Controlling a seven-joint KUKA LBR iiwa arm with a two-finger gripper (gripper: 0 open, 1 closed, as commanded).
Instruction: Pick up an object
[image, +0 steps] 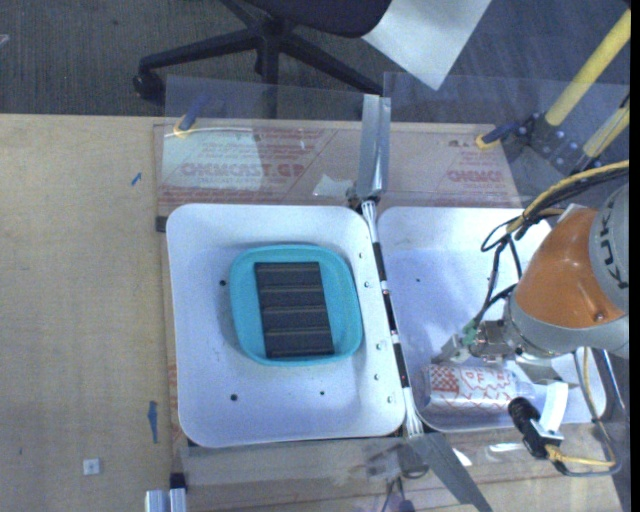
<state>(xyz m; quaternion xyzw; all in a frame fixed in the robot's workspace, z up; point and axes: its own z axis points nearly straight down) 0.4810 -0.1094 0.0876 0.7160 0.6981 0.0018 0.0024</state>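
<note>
While the left bin (200, 330) holds a teal tray (295, 303) with a dark ribbed insert (293, 309), the right bin (430, 270) holds a red-and-white patterned packet (470, 382) at its near edge. The gripper (478, 343) sits low over that packet, just above its upper edge, apparently touching; whether it is gripping cannot be told.

Two bins (200, 300) (one dish (243, 290), one packet (470, 384)).

Robotics laboratory workstation. A wooden bench (70, 300) carries two white bins (200, 300), clear plastic guards (260, 160) and cabling (500, 250); an office chair base (260, 50) stands on grey carpet (60, 50).
</note>
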